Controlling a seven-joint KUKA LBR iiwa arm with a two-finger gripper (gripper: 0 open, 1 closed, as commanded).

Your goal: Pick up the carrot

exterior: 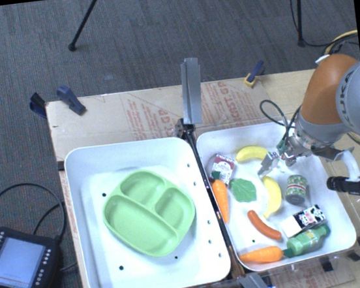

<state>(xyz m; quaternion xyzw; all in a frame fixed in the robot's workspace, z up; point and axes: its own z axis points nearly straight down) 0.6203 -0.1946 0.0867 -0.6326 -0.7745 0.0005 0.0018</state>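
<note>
1. Fingers on the gripper [267, 164] are too small and pale against the white bin for me to tell how far apart they stand; I see nothing between them.
2. From my screen the gripper hangs over the upper middle of the right bin [326, 183], above the gap between two bananas, with the grey arm and its orange band reaching in from the right.
3. One carrot [221, 200] lies lengthwise along the right bin's left wall, well to the left of the gripper and apart from it.
4. I see a second carrot [262, 255] lying crosswise at the near edge of the same bin, its tip just beside the green bottle [307, 240].
5. The upper banana [251, 153] lies near the bin's far side, just left of the gripper; the lower banana [273, 195] curves down below it.
6. A green leaf [243, 189] sits between the first carrot and the lower banana, and a red and white packet [222, 166] lies above that carrot.
7. A red sausage [264, 225] lies at a slant below the leaf.
8. A small green can [296, 189] stands right of the lower banana, with a black and white carton [308, 216] below it, just above the bottle.
9. The left bin [83, 185] holds a green divided plate [149, 211], roughly centred.
</note>
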